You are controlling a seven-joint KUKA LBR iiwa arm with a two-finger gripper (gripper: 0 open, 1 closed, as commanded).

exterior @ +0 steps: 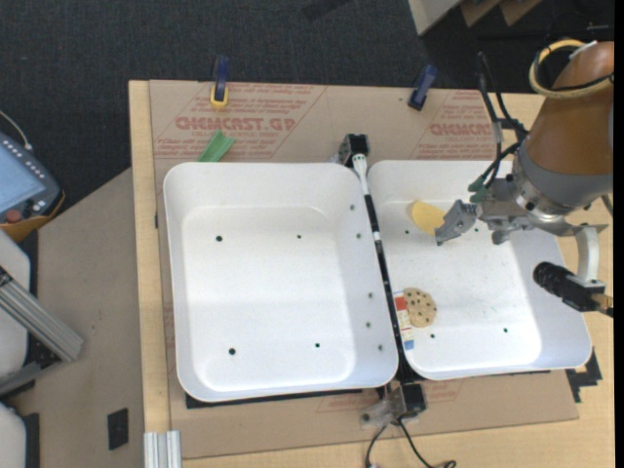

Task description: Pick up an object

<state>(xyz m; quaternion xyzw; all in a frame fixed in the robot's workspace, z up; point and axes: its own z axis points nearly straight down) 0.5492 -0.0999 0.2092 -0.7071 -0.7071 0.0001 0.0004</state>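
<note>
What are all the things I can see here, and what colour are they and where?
white bins: 2, white, side by side on the bench; left bin, right bin
yellow object: 1, yellow, upper left of the right bin, just left of the gripper
cookie box: 1, round brown cookie picture with red and blue on it, left edge of the right bin
green object: 1, green, on the cardboard above the left bin
clamps: 2, blue, at the cardboard's top edge
cardboard sheet: 1, brown with red print, under both bins
arm: 1, grey with orange band, reaching in from the right
gripper: 1, grey, over the right bin
</note>
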